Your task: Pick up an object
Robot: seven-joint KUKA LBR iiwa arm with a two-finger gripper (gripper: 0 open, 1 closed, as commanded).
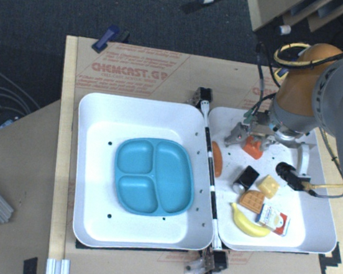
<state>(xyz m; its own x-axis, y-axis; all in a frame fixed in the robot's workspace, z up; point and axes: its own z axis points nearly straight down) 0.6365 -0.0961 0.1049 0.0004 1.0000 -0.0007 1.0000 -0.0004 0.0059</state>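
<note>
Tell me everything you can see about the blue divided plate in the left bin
The blue divided plate is a light turquoise tray with rounded corners, looking like smooth plastic. Raised ridges split it into three compartments: two smaller ones on the left, one above the other, and a longer one down the right. All three look bare. It lies flat and face up, turned slightly askew, about centred on the floor of the left bin, clear of the walls. It rests on the bin floor alone.
</note>
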